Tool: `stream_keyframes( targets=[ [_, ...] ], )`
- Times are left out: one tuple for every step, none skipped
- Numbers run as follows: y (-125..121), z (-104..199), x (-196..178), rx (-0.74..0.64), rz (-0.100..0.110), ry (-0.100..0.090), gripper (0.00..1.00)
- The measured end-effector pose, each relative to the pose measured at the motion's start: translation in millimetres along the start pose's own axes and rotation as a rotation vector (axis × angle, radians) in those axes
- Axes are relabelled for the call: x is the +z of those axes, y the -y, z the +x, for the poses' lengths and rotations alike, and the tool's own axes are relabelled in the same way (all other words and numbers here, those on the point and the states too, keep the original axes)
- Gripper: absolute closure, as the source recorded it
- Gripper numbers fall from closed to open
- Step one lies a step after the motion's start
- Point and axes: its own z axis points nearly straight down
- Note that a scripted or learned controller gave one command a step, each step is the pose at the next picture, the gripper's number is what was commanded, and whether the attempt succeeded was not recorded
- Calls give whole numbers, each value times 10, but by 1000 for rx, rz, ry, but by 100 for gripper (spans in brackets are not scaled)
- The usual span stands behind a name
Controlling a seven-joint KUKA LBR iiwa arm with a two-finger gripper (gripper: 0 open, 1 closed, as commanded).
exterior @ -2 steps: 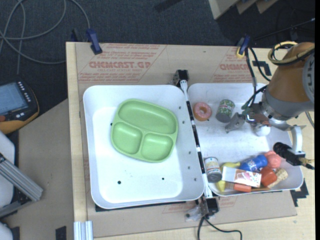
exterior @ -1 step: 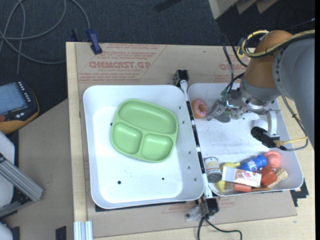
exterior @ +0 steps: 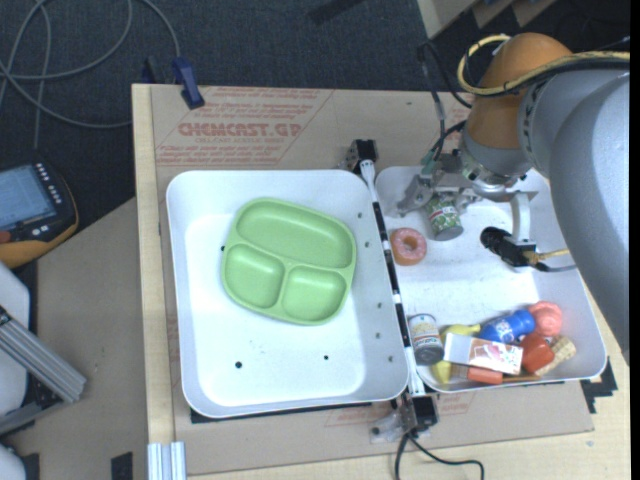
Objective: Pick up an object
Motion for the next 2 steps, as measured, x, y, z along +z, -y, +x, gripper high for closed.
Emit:
stream_keyframes(
  targets=[
    [-6, -2, -104, -1, -2, 2, 100],
    [429, 718, -1019, -2, -2, -2, 100]
  ],
)
